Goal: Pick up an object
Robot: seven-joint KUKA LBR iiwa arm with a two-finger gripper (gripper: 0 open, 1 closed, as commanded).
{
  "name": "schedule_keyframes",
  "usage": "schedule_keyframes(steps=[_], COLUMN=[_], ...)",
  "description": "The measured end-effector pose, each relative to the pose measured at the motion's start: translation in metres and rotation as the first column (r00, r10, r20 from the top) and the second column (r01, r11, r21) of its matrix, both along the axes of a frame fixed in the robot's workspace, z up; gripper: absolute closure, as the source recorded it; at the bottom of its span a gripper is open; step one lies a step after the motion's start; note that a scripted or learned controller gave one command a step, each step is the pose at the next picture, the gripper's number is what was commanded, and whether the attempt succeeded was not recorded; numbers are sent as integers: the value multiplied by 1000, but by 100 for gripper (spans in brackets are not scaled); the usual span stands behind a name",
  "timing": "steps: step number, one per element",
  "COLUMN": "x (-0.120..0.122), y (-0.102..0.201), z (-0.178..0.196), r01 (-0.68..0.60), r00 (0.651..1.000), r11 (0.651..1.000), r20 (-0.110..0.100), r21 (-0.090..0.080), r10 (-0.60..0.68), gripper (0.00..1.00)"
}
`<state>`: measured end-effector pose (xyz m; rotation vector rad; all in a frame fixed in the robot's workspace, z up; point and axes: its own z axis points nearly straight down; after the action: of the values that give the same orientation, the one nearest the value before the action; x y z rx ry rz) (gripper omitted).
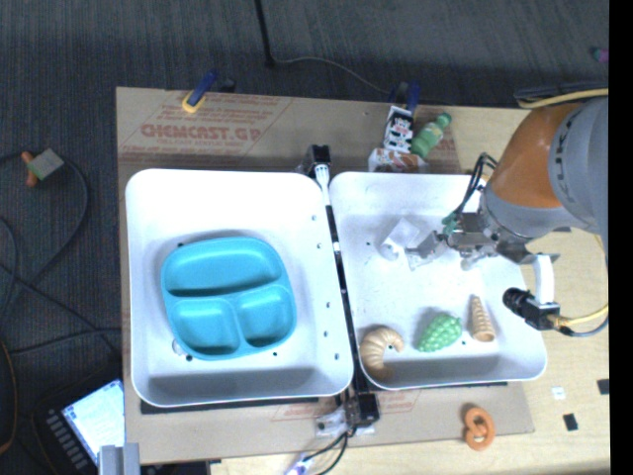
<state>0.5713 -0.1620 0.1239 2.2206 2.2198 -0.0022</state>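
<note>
Nearest you, an orange ring lies on the bench below the right bin. Inside that bin, along its near wall, sit a tan shell, a green bumpy toy and a ribbed cone, all well below the fingers and apart from them. Your gripper reaches in from the right, low over the bin floor. You cannot tell how its fingers stand. The blue divided tray rests in the left bin, far left of them.
</note>
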Motion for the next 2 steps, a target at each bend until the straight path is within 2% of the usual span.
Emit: schedule_keyframes(steps=[1,2], x=[-76,-88], y=[22,63], z=[-8,8], r01=[0,-1], r00=[1000,1000], r11=[1000,1000], r20=[-3,-3], r21=[3,3], r10=[0,1], gripper=[0,0])
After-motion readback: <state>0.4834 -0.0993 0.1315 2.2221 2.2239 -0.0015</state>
